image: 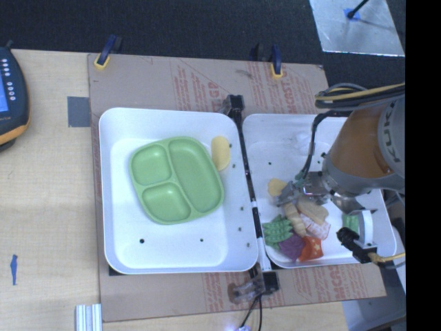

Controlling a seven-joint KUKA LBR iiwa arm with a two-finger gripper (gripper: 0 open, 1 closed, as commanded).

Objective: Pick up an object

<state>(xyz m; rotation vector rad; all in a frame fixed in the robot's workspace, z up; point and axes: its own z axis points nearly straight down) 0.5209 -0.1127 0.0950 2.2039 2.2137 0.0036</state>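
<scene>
In the right bin (pixel 275 133), a pile of toy food lies near the front: a yellow piece (pixel 276 185), a green leafy piece (pixel 276 230), a purple piece (pixel 292 245), a red piece (pixel 312 249) and beige bread-like pieces (pixel 307 218). My gripper (pixel 300 193) is low over the back of this pile, next to the yellow piece and just above the beige pieces. The grey and orange arm (pixel 362 150) covers the bin's right part. Nothing can be seen held.
The left bin (pixel 120 247) holds a green divided plate (pixel 177 178) with a pale yellow item (pixel 220 152) at its right rim. A green-and-white item (pixel 353 223) lies at the right bin's front right. A black clip (pixel 235 104) sits between the bins at the back.
</scene>
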